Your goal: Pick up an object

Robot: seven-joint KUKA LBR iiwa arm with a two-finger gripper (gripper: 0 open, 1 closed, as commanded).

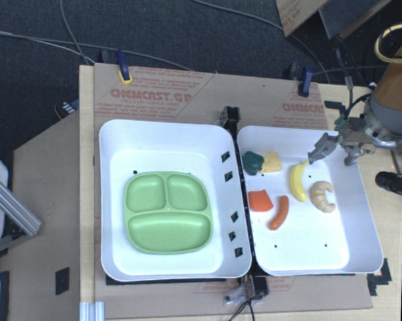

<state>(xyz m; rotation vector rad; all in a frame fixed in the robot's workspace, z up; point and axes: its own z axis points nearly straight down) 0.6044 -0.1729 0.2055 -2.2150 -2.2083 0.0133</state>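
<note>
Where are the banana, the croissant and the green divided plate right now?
banana (298, 181), camera view, middle of its yellow curve.
croissant (323, 196), camera view, centre of its tan body.
green divided plate (168, 235), camera view, floor of its large lower compartment.

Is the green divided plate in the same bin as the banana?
No: the green divided plate lies in the left bin, the banana in the right bin.

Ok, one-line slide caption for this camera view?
Gripper above right white bin of toy food; green divided plastic tray in left.
</note>
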